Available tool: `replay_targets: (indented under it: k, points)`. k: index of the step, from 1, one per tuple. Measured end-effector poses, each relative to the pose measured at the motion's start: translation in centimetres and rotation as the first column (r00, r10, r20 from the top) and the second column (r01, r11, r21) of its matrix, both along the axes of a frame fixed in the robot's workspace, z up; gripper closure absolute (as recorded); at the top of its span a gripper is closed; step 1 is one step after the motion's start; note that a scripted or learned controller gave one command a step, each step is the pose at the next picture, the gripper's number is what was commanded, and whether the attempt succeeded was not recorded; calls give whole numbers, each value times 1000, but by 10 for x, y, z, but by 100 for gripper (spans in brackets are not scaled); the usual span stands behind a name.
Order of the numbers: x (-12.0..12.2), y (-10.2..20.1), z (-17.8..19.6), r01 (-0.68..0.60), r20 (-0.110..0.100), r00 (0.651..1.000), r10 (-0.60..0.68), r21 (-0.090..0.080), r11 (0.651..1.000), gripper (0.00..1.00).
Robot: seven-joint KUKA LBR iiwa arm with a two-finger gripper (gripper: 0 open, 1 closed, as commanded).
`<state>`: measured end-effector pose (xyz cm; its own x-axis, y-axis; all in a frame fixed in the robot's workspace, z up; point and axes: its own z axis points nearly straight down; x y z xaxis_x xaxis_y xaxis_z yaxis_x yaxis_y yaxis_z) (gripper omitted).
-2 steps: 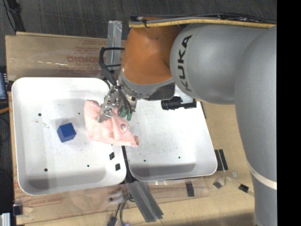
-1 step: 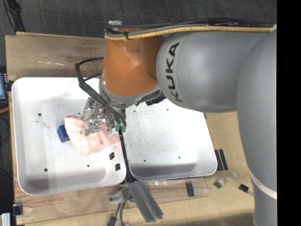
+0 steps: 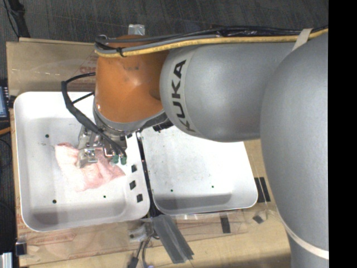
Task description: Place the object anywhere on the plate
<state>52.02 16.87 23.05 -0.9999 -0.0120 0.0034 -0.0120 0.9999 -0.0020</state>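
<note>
The cloth (image 3: 89,169) (pale pink, crumpled) is lying on the floor of the left bin (image 3: 33,205), toward its right half. The tool (image 3: 92,152) is hanging over the cloth's upper edge, directly below the orange band (image 3: 125,88) of the arm (image 3: 234,88); whether it is open or closed cannot be determined here. The right bin (image 3: 195,172) is sitting just beside the left one on the tabletop (image 3: 44,60).

Upper part of the right bin (image 3: 201,172) and the pink cloth's (image 3: 89,169) right edge behind the arm (image 3: 223,88).
</note>
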Motion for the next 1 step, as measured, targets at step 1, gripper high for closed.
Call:
replay_targets:
  k: [1]
  points:
    - [0,0,0,1,1,1000,-1,0,1000,0]
